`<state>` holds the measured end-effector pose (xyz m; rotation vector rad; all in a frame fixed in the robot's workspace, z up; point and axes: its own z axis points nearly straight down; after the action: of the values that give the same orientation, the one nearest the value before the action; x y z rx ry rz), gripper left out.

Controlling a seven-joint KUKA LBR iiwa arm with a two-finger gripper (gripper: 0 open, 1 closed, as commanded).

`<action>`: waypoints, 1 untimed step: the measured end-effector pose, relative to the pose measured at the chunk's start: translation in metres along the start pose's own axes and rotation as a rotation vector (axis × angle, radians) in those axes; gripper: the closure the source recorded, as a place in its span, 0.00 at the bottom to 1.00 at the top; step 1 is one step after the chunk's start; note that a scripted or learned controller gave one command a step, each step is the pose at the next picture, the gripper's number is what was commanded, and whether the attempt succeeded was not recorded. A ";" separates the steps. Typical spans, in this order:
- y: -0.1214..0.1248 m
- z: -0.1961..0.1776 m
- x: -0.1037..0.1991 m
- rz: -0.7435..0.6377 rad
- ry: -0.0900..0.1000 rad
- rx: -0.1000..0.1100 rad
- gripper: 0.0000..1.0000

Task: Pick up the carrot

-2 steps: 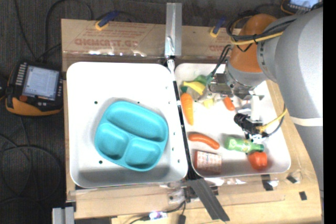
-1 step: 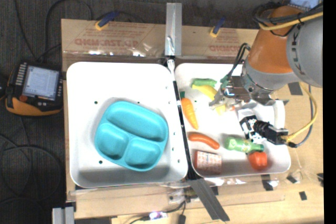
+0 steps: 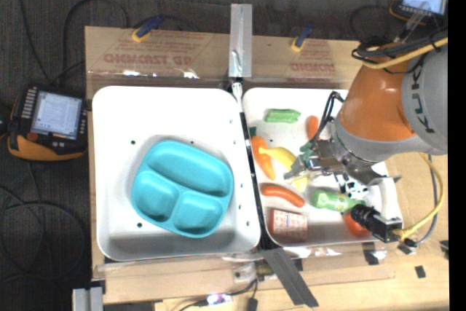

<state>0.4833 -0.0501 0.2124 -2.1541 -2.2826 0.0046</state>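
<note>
Grey-and-orange arm's gripper (image 3: pixel 306 160), finger state untellable, hovers beside the slim orange carrot (image 3: pixel 261 156); centre over it before descending.

The teal tray (image 3: pixel 182 187) looks like smooth, glossy plastic; the white bins (image 3: pixel 120 113) are matt plastic; the bench (image 3: pixel 175 54) at 12 o'clock is rough cardboard.

"so what's the arm look like up close?"

"chunky rounded grey KUKA arm (image 3: pixel 437 102) with dark lettering down the side, and a fat glossy orange band (image 3: pixel 375 113) above the wrist. Black cables loop over the top of it. Below that it's a messy silver and black metal gripper assembly (image 3: pixel 309 160), plus a black boxy block (image 3: pixel 375 223) with a yellow cable (image 3: pixel 429 211) curling off."
</note>
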 end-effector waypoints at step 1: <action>0.000 0.007 0.005 -0.056 -0.001 0.001 1.00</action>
<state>0.4830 -0.0449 0.2055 -2.0896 -2.3418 0.0063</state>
